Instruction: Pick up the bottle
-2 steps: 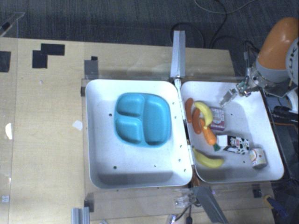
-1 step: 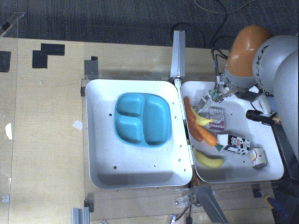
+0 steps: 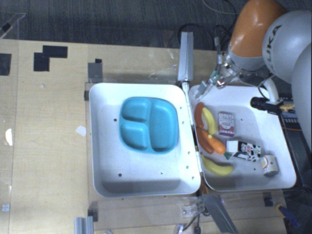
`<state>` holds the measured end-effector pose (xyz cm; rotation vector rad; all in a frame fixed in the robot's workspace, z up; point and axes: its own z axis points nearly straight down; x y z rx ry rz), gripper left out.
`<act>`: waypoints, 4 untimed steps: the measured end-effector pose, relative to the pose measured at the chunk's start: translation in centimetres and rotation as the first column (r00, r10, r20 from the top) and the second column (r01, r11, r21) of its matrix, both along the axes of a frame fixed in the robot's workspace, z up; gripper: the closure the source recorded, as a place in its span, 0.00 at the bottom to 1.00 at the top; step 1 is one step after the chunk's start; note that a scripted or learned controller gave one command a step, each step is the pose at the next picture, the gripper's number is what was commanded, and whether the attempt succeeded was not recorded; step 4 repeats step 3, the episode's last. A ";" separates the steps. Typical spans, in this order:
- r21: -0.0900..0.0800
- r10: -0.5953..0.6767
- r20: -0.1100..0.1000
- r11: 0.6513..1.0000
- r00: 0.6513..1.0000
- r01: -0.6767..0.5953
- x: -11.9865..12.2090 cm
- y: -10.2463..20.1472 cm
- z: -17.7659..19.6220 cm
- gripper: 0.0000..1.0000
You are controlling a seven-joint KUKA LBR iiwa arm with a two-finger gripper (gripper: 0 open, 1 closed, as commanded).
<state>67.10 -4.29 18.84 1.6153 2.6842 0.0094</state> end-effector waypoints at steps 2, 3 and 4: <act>0.002 -0.210 -0.002 0.978 0.978 0.210 0.0 -0.2 0.0 0.00; 0.002 -0.196 -0.006 0.981 0.981 0.196 0.0 -6.2 -9.9 0.00; 0.002 -0.196 -0.006 0.981 0.981 0.196 0.0 -6.2 -9.9 0.00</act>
